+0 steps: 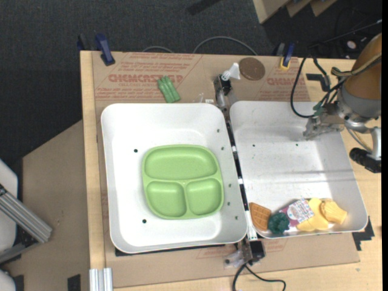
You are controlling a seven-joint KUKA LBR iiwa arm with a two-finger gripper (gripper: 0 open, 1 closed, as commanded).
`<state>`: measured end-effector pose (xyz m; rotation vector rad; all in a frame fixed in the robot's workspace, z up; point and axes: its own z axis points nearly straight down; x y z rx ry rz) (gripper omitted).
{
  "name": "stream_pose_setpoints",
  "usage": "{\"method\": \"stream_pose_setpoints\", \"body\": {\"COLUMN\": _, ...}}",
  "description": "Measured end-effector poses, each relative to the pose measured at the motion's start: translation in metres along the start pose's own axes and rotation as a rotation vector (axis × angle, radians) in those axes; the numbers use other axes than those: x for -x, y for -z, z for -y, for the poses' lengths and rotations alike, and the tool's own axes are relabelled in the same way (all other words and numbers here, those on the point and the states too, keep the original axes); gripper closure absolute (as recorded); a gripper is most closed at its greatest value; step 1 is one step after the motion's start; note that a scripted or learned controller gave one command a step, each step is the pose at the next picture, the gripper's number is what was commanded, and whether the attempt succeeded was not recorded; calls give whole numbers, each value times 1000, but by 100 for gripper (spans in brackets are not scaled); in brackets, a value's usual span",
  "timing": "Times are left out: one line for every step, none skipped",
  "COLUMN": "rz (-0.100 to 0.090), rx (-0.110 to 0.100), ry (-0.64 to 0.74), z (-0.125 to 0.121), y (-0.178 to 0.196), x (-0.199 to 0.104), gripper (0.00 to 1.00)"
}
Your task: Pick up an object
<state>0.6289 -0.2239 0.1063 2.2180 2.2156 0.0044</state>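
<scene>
Several small toy foods lie bunched along the front edge of the right bin point(285, 156): a tan waffle piece point(259, 214), a dark green broccoli-like piece point(279, 224), a pink-and-white wrapped item point(299, 210), a yellow piece point(313, 222) and a tan round piece point(333, 211). My gripper point(313, 128) hangs low over the far right part of that bin, well away from the pile and with nothing seen in it. Behind it, at the view's right edge, the arm's orange band point(367, 71) shows.
The left bin point(121, 162) holds a green three-compartment tray point(182, 181). On the cardboard behind the bins lie a green clip-like object point(169, 90) and a brown disc point(251, 69). Black cables point(297, 96) loop near the arm. Blue clamps hold the board's far edge.
</scene>
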Motion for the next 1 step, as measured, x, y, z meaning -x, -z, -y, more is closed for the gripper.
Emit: {"method": "stream_pose_setpoints", "body": {"rz": 1, "rx": 3, "ry": -1, "z": -1, "y": 10, "x": 0, "gripper": 100}}
